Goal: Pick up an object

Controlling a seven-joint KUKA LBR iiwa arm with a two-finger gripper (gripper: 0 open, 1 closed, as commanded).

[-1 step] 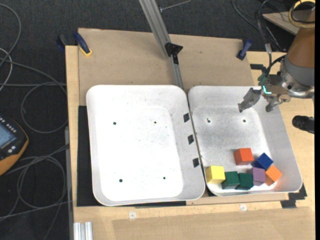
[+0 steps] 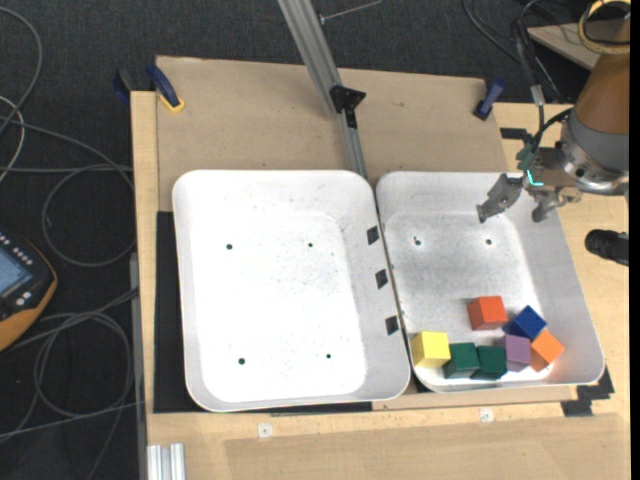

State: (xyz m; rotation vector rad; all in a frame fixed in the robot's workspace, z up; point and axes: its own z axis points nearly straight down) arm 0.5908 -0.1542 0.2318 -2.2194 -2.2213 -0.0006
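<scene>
1. Jaws stand apart and bare: the gripper (image 2: 520, 200) hangs at the upper right of the right bin (image 2: 450, 218) with its two dark fingers (image 2: 494, 204) splayed and nothing between them, which I judge to be the readiness posture for a descent not yet begun.
2. Above the gripper the arm (image 2: 605, 118) enters from the right edge, its orange band uppermost, so the tool sits over the bin's far corner and well apart from the blocks.
3. Every candidate object lies in the near right corner of that bin: a red block (image 2: 487, 311), a blue block (image 2: 527, 323), an orange block (image 2: 547, 347), a purple block (image 2: 517, 349), two green blocks (image 2: 476, 360) side by side, and a yellow block (image 2: 432, 348).
4. They crowd against the bin's lower wall, most of them touching; the wall probably stops them and packs them tight.
5. That crowding matters for the grasp: fingers need free space on two sides of a block, so the yellow block at the left end or the red one at the top of the cluster look the easiest to close on.
6. Beside it, the left bin (image 2: 270, 288) plays no part for now.
7. As for progress, the pick looks unstarted: a move toward the cluster and a lowering remain.
</scene>
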